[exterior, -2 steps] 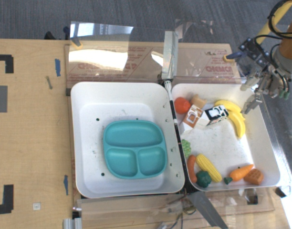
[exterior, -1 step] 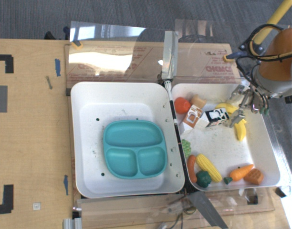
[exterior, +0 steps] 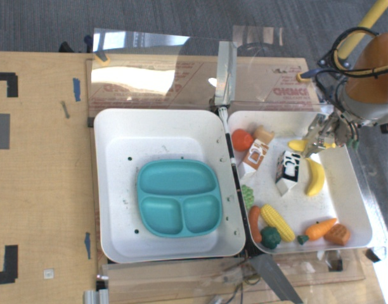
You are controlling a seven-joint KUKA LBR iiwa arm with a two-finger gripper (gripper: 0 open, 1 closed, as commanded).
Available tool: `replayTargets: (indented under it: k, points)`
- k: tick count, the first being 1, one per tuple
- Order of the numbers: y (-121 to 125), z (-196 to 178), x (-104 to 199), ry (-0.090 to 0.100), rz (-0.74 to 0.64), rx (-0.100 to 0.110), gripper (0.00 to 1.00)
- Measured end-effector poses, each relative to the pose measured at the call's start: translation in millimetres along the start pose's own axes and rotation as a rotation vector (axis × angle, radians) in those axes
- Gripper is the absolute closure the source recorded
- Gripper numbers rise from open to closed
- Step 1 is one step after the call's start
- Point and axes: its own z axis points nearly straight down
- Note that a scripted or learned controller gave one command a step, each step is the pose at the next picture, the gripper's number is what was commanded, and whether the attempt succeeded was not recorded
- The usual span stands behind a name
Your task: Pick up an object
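The gripper [exterior: 317, 138] hovers over the right bin [exterior: 362, 198]; whether it is clenched or released cannot be told. A banana [exterior: 314, 176] lies just below it, a carton [exterior: 288, 168] to its lower left.

Below me the bench top [exterior: 35, 189] is light brown board, filling the left half of the frame. Black square markers [exterior: 5, 84] sit on it at the far left, upper and lower. Short blue tape strips [exterior: 76, 88] lie near the upper centre-left and lower left. Across the top of the frame runs a grey carpeted floor [exterior: 181, 8]. At upper centre, clear plastic panels [exterior: 140, 59] stand upright and catch bright glare from overhead light. A metal post [exterior: 224, 71] rises between these panels.
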Motion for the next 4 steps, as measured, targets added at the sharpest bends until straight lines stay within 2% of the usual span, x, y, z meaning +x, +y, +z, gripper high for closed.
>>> replayTargets:
  k: [1, 2, 3, 4]
  points:
    - [0, 1, 0, 0.002, 0.0, 0.0, 0.0]
    - [76, 12, 47, 0.011, -0.096, -0.003, 0.0]
    - [-27, 11, 82, 0.011, -0.024, 0.004, 0.0]
    - [-21, -2, 77, -0.004, -0.032, 0.001, 1.0]
